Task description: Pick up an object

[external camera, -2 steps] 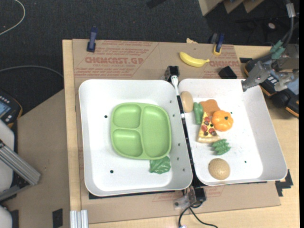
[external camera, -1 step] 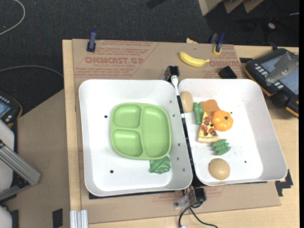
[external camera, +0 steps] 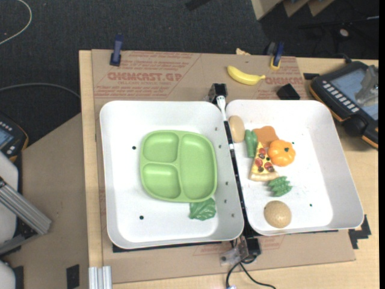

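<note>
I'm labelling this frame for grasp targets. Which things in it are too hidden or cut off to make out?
- Orange food piece, camera view: the orange fruit and pizza slice cover its lower part.
- Handheld controller, camera view: cut by the right edge.
- Leafy green piece: the green divided plate overlaps its top.

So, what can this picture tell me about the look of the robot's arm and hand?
Nothing that I can describe: I cannot read any colour, shape, cable or marking of the arm or hand here. What I can read is the bench: a left bin with a green divided plate, a right bin with an orange toy fruit, and a banana behind them.
</note>
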`<state>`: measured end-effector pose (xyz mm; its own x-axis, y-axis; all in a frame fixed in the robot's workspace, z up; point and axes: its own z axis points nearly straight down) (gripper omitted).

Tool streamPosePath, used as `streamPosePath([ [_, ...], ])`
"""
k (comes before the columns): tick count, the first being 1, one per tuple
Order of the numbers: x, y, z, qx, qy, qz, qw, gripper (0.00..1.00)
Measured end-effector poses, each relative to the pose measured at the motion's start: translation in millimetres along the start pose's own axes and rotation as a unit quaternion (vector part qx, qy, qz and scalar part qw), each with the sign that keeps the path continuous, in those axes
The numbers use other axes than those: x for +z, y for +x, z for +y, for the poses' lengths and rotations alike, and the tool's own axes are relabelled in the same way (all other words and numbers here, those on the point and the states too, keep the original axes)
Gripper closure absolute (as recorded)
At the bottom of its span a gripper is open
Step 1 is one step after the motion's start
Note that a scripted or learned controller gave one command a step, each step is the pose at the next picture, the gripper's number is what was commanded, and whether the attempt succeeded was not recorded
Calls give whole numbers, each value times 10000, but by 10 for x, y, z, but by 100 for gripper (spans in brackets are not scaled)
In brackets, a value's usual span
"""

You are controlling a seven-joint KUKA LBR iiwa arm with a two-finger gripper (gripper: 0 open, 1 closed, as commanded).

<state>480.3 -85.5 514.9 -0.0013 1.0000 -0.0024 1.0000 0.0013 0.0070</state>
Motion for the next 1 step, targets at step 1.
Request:
streamPosePath([
  [1, 638, -316, -19, 32, 61, 11, 10000, 100],
])
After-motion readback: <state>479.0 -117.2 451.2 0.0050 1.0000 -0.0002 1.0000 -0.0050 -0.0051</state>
